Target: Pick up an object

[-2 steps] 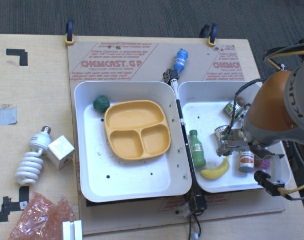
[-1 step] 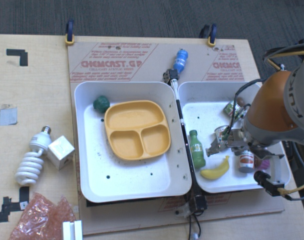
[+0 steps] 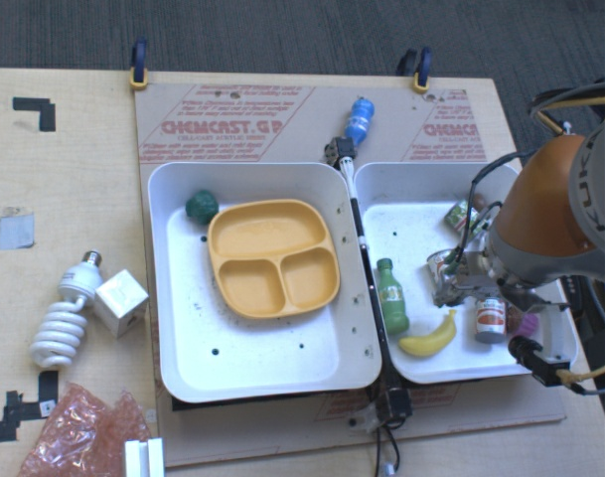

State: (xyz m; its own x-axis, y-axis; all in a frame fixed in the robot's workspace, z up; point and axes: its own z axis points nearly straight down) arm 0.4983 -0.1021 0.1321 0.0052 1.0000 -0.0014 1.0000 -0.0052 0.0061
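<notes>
My gripper (image 3: 448, 284) hangs low in the right bin (image 3: 411, 222), just above a yellow banana (image 3: 430, 339) and left of a small red-and-white can (image 3: 490, 319). A green bottle (image 3: 389, 295) lies along the bin's left wall, a short way left of the gripper. A small green-labelled item (image 3: 459, 217) sits near the back of the bin, partly behind the arm. A pink object (image 3: 528, 321) peeks out beside the can. The wrist hides whatever lies directly under the gripper.
The left bin (image 3: 183, 356) holds a yellow divided tray (image 3: 274, 257) and a dark green ball (image 3: 202, 206). A blue bottle (image 3: 359, 120) lies on the board behind the bins. A spiral light bulb (image 3: 66, 312), a white cube (image 3: 121, 299) and a pinkish bag (image 3: 75, 433) lie left of the bins.
</notes>
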